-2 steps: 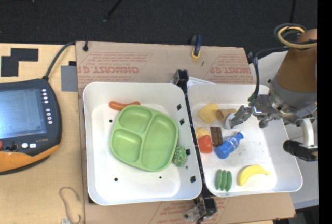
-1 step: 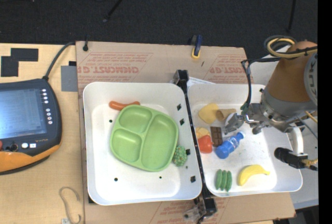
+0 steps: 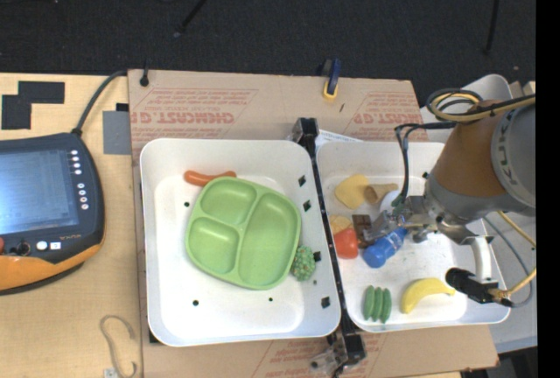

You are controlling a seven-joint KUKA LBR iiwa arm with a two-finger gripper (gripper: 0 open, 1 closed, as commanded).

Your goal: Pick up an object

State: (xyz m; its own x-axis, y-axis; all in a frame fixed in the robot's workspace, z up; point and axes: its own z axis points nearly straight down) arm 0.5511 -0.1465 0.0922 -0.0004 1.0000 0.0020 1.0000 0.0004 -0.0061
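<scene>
Reaching down into the right bin (image 3: 490,315), we are at the approach step of the pick, in our judgement: the gripper (image 3: 395,226) is low among the objects, but nothing is lifted yet. Whether it is spread or pressed together, we cannot tell, because the wrist and its cables hide that part.

The blue bottle (image 3: 383,248) lies tilted just beside the gripper, on its lower left side, and it seems to touch it. We cannot say if it sits inside the grip or only next to it. A red object (image 3: 346,242) lies just left of the bottle, near the wall between the two bins. A yellow object (image 3: 353,190) is further up, and a small brown piece (image 3: 361,223) lies between them. The banana (image 3: 426,293) and the green vegetable (image 3: 378,304) lie lower, apart from the gripper.

For the next move, we think the gripper needs to close firmly on the bottle and rise straight, without pushing the red object.
</scene>
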